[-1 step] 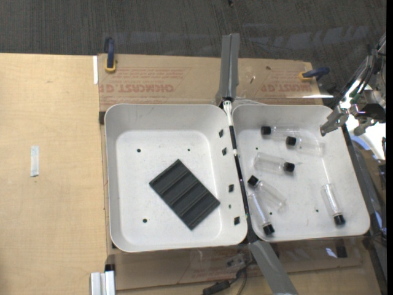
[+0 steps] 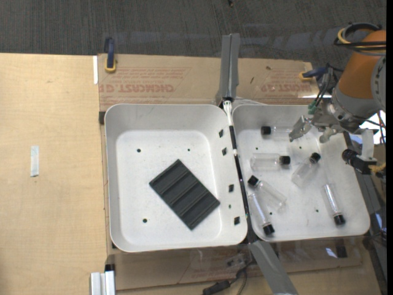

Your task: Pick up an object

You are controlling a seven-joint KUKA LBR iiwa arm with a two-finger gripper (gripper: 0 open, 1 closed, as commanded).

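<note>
The claw [image 2: 312, 130] hovers spread over the right bin's [image 2: 359, 223] far side, gripping nothing. Below it lie some five clear, black-capped vials: one [image 2: 272, 162] crosswise, one [image 2: 333, 203] pointing near-to-far, others slanted. The left bin [image 2: 123, 226] holds one ribbed black slab [image 2: 184, 193], lying diagonally.

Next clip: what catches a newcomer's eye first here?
The dark ribbed block lying at an angle in the left bin stands out most. Next, the right bin scattered with clear black-capped vials, and the gripper above its far edge.
</note>
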